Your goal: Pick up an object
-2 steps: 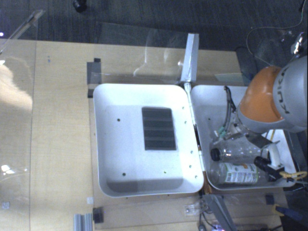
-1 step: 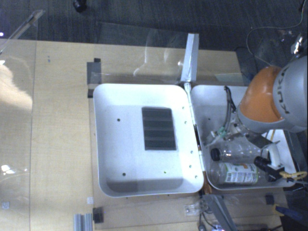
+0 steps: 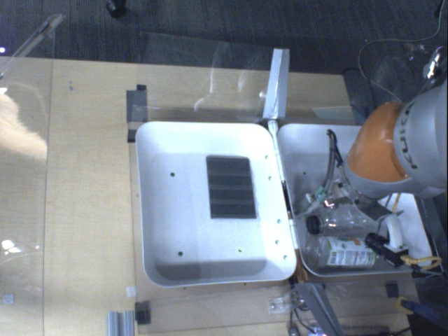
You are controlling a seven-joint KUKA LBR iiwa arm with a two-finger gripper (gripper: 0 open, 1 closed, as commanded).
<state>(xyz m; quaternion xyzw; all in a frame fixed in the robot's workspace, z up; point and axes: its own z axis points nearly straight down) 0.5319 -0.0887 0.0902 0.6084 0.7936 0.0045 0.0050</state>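
My gripper (image 3: 326,199) is low in the right bin (image 3: 302,161), below the arm's orange band (image 3: 374,151). It hangs just above a clear plastic bottle (image 3: 341,220) with a black cap that lies on its side. A second clear bottle with a green and white label (image 3: 346,255) lies against the bin's front wall. Nothing can be seen held in the gripper. A dark grey ridged rectangle (image 3: 231,186) lies flat in the middle of the left bin (image 3: 161,208).
The arm's grey body covers the right bin's far right part. A metal divider post (image 3: 276,84) stands behind the seam between the bins. Clear plastic sheeting (image 3: 28,152) lies over the bench to the left.
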